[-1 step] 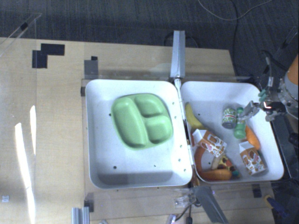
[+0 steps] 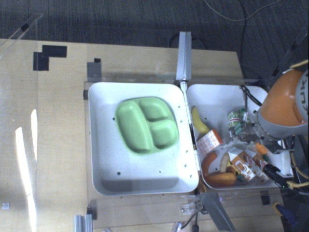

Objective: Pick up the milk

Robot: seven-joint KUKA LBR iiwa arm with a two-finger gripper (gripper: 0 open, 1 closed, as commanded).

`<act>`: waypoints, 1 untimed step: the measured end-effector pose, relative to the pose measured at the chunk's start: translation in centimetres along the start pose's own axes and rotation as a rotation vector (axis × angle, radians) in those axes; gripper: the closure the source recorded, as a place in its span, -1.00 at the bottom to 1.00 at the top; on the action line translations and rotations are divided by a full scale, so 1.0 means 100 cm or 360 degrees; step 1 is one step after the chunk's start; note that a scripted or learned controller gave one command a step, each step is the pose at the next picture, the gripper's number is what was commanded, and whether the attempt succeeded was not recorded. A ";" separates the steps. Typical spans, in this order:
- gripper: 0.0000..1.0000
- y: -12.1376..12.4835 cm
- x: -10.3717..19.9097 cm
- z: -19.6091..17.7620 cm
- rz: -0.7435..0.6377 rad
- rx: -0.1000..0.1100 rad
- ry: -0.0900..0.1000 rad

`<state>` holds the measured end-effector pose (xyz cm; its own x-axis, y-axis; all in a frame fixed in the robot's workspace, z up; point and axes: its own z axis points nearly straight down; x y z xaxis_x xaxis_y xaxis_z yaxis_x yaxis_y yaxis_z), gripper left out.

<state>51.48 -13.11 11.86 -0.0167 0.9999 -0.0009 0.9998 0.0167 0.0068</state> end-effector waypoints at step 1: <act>-1.00 -0.023 -0.014 0.029 -0.0252 -0.0013 -0.0002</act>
<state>49.21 -14.55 8.94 -0.1741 0.9847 -0.0037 0.9846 0.1741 0.0149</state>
